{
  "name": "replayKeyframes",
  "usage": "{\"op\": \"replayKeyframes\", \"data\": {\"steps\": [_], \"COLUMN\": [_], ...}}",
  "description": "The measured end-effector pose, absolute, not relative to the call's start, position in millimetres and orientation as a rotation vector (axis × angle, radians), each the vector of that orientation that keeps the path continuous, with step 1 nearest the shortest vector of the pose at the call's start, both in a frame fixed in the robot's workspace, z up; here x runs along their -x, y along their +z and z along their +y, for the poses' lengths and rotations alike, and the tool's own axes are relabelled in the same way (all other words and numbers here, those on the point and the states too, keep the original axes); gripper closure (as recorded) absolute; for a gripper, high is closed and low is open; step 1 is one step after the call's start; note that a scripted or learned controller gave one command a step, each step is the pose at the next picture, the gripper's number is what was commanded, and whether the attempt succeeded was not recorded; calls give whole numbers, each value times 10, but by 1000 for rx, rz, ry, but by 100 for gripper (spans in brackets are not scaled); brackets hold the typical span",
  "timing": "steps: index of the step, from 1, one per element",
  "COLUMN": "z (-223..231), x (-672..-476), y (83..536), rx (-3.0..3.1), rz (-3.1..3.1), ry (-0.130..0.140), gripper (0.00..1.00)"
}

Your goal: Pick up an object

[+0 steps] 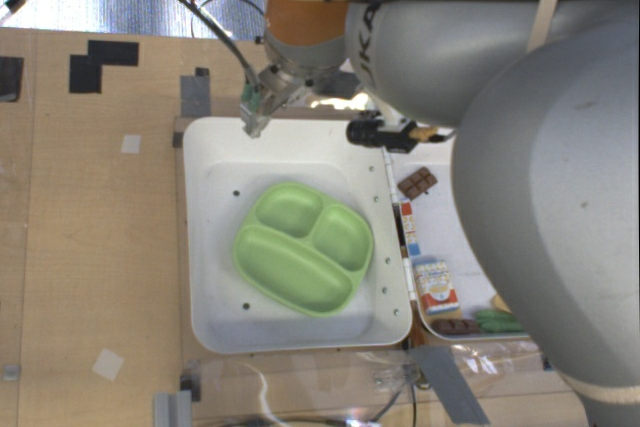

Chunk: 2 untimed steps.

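While the hand (254,120) hovers, a green plate (303,247) fills the left bin (205,245)

Pretty evenly lit shot, we'd say: bright, soft light from overhead, nothing harsh. The white bin (215,245) below the gripper (256,115) runs close to blown out along its near rim, and there's a hot glare patch just right of the gripper, on the bin's far edge under the wrist. The green plate (303,247) below it casts only a faint, fuzzy shadow on its lower left side. The arm (520,115) off to the right is big, close and noticeably soft, with a smooth sheen across its grey shell. We also see specular glints on clear plastic along the bottom edge. Overall it's low-res and slightly grainy.
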<state>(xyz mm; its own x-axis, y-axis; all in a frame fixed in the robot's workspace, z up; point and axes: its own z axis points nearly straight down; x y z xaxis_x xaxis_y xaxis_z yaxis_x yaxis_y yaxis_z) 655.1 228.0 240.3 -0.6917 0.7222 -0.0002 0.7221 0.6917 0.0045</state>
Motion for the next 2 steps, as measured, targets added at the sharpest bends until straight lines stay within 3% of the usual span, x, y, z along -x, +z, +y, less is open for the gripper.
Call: {"op": "replayKeyframes", "data": {"steps": [1,2], "z": [1460,1187], "x": [-5899,-6320], "y": [2684,2984], "rx": [-934,-1113], "rz": [2990,2928], "ry": [7,8], "gripper": [100,100]}}
